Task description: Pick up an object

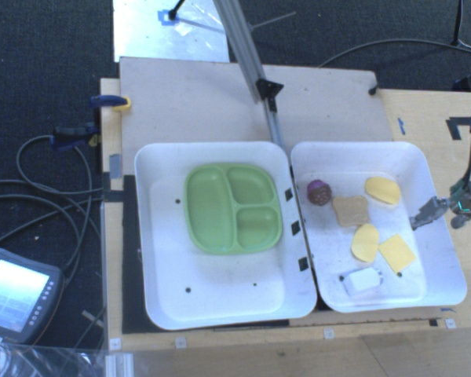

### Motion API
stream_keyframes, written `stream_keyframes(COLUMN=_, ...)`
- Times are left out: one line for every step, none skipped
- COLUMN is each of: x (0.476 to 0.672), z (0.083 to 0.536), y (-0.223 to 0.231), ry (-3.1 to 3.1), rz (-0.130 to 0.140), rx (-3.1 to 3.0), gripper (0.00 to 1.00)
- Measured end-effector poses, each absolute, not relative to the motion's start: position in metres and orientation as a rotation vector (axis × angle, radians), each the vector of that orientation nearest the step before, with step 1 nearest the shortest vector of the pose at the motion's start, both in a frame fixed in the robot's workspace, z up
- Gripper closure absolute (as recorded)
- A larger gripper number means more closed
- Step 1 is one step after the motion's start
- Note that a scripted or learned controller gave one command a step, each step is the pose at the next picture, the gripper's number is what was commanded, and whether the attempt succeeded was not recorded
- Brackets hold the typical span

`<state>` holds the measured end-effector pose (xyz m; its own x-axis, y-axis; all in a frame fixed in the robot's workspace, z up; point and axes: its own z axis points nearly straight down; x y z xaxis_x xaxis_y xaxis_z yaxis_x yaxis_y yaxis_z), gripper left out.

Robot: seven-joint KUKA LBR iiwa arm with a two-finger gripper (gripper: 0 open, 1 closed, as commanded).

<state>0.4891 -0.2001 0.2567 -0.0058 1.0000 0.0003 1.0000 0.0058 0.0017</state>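
1. Nearest the camera, along the bottom of the view, runs the front edge of the wooden counter (243, 344). Off its left corner a handheld control pendant (16, 289) with a lit screen lies on the dark floor, with cables looping above it.
2. In the front of the right bin (443, 277) sits a small white block (363, 280), close to the bin's near wall.
3. Just behind it lie a square yellow slice (396, 252) and, to its left, a rounded yellow piece (365, 243); the two are near each other but apart.
4. Further back is a tan slice of toast (350, 210). A dark purple round fruit (319, 192) lies just to its left, and another yellow piece (383, 190) lies to its right, towards the far wall.
5. At about the same depth, the claw (430, 213) hangs over the right rim of the right bin, reaching in from the right. It is grey and small here; I cannot tell whether it is open or closed, and nothing is visibly held in it. All the objects lie to its left on the bin floor.
6. The left bin (165, 289) holds a green divided plate (233, 208) lying flat in its middle.
7. Beyond both bins lies a pale board (188, 93), and a grey metal pole (239, 30) slants up from between the bins to the top of the view.
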Motion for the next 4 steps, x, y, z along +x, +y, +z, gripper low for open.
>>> stream_keyframes(x=0.489, z=0.257, y=-0.2, ry=2.225, rz=0.003, rx=2.216, gripper=0.0)
stream_keyframes(x=0.488, z=0.215, y=-0.2, ry=2.224, rz=-0.002, rx=2.223, gripper=0.0)
stream_keyframes(x=0.489, z=0.169, y=-0.191, ry=2.225, rz=-0.002, rx=2.223, gripper=0.0)
stream_keyframes(x=0.484, z=0.126, y=-0.192, ry=2.224, rz=-0.002, rx=2.224, gripper=0.0)
